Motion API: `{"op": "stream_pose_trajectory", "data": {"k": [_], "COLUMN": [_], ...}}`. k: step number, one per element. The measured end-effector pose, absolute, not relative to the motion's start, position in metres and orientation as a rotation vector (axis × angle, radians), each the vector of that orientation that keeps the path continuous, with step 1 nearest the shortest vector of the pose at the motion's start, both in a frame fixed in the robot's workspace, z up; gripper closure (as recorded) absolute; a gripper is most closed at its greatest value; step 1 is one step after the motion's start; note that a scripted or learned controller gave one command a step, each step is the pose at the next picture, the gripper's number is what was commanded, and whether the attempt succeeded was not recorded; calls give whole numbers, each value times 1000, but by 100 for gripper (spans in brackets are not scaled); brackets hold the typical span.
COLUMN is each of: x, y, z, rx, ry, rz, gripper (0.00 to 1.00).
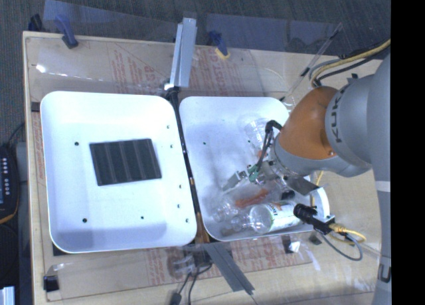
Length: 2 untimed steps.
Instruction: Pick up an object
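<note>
Two shallow white bins sit side by side on the bench below me, and I am reaching into the right bin [206, 131] from the right side of the camera view. My grey arm [362, 121] with its orange band [309, 127] hangs over that bin's right half and hides much of its far corner.

My gripper [255, 172] is down low near the middle of the right bin, just above the heap of clutter there. From this slant I cannot tell how wide it stands, and I cannot tell whether anything is caught in it; a small green-tinted piece [253, 176] shows right at its tip, but whether that is held or merely lying under me is not clear.

Most of the things to pick lie in the lower half of the right bin. A clear plastic bottle [262, 217] with a white label lies on its side near the bin's front edge. Just above it is a slim orange object [251, 199], and to the left of both sits a crumpled bit of clear plastic [226, 212]. Another clear, wrinkled plastic piece [255, 127] rests higher up in the bin, close beside my orange band.

Left of me, the left bin [66, 131] holds a dark ribbed rectangular pad [125, 161] lying flat near its centre, well apart from where I am working.
</note>
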<state>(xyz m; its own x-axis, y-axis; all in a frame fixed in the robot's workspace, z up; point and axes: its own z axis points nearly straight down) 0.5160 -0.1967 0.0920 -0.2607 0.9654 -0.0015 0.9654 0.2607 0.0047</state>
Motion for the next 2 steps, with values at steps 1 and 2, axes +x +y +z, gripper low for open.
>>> {"op": "stream_pose_trajectory", "data": {"k": [1,2], "x": [523,554], "y": [-210,-210], "z": [150,124], "rx": [1879,1774], "ry": [2522,2593], "rz": [-2,0], "gripper": [0,0]}}
